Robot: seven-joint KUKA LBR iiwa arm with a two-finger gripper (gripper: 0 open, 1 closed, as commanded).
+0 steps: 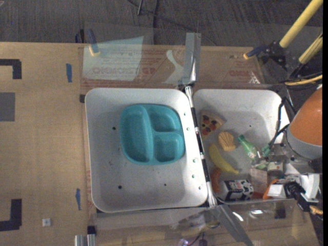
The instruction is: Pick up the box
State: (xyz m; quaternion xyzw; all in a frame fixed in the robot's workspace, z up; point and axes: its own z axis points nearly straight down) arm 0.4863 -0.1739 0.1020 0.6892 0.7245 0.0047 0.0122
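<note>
Box (238, 189) lies at 6 o'clock in the right bin (266, 99), against its near wall, beside a banana (221, 159). Gripper (270, 167), at 4 o'clock, is obscured by wrist clutter; its opening cannot be told. Left bin (102, 183) holds a teal tray (152, 133), with open floor around it.

teal tray (151, 133) smooth matt plastic; white bins (102, 152) glossy plastic; bench (41, 137) matt wood.
</note>
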